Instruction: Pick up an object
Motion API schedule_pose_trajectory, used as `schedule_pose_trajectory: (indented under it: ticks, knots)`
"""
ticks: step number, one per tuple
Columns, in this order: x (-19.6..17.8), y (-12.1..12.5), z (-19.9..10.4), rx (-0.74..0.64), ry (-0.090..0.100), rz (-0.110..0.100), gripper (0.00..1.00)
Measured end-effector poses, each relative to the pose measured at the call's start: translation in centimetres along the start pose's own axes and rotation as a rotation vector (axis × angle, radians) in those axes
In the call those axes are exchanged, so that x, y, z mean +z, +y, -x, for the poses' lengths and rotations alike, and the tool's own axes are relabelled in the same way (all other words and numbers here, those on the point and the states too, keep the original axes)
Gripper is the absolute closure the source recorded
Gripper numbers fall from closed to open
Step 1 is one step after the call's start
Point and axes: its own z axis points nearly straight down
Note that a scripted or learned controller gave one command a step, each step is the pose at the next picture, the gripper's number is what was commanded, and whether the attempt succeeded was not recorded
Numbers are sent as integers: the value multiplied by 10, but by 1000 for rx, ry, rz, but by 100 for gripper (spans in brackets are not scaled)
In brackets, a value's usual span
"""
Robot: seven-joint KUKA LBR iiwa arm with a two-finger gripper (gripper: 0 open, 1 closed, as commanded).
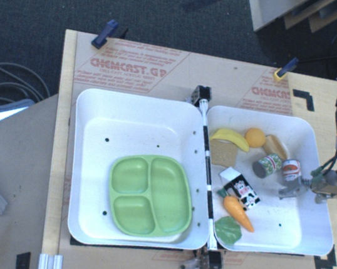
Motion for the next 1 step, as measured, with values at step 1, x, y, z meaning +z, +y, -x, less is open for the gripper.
schedule_pose_trajectory:
  ticks: [1]
  knots:
    - [84, 63, -70, 0, -1, 18, 0]
